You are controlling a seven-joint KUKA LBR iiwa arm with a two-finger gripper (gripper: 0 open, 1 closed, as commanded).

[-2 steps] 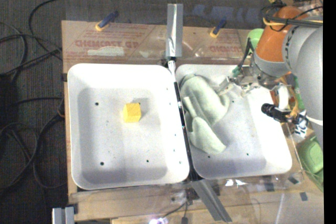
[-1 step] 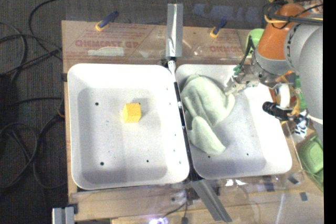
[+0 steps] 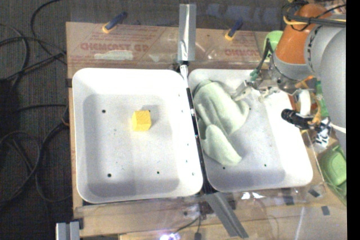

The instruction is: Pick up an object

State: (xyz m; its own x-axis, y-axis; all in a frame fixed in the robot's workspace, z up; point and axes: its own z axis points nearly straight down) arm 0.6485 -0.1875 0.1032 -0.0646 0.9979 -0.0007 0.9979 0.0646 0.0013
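Note:
A small yellow cube [image 3: 142, 120] lies near the middle of the left bin [image 3: 95, 177]. A pale green soft object [image 3: 218, 115], long and folded, lies along the left side of the right bin [image 3: 281, 168]. My gripper [image 3: 245, 91] reaches in from the right, low over the right bin's back part, with its tip at the upper right edge of the green object. The grey arm and its orange band [image 3: 292, 45] rise behind it at the right.
A metal divider post [image 3: 187, 34] stands at the back between the two bins. Blue and yellow clamps [image 3: 114, 22] sit on the cardboard behind the bins. Cables lie on the dark floor at left. Green items [image 3: 336, 168] sit off the right bin's edge.

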